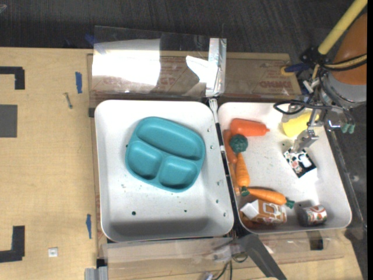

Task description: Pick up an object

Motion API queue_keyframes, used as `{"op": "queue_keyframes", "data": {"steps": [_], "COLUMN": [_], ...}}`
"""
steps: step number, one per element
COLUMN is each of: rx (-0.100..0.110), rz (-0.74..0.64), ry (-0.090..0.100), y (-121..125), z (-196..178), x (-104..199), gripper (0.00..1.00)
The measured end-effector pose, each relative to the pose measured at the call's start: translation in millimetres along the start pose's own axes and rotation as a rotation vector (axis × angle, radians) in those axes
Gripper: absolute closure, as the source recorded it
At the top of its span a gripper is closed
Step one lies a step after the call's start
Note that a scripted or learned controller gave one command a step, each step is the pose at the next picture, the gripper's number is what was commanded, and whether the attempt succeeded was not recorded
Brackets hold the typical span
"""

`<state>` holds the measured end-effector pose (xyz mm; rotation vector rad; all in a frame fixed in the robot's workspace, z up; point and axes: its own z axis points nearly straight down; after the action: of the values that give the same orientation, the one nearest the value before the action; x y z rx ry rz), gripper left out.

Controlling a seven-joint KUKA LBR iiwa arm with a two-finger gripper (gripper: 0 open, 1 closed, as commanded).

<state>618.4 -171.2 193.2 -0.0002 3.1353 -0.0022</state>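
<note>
The carrot (pixel 265 195) nearest the front of the right bin (pixel 342 182) is taken here as a likely thing to pick; it lies with its long axis running roughly left to right, and it is placed well toward the front and to the left of the gripper (pixel 301 154). The left bin (pixel 111 174) is occupied by a teal tray (pixel 165 152), well apart from the tool. The arm (pixel 344 69) is seen reaching in at the right bin's back right corner. A yellow piece (pixel 294 125) lies just behind the gripper. Whether the gripper is spread or closed cannot be told. Nothing is seen held.
</note>
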Motion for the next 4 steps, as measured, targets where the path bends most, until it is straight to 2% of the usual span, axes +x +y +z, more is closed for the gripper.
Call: {"op": "queue_keyframes", "data": {"steps": [1,2,3,4], "rx": [0.001,0.005,0.004,-0.004], "rz": [-0.097,-0.101,-0.266,-0.22], "ry": [-0.003,-0.015,-0.009,-0.002], "y": [-25.5,-24.4,-40.6,21.1], "z": [104.1,91.0,-47.0,-13.9], "x": [88.0,83.9,51.2,-0.5], "gripper": [0.0,1.0,1.0,1.0]}}
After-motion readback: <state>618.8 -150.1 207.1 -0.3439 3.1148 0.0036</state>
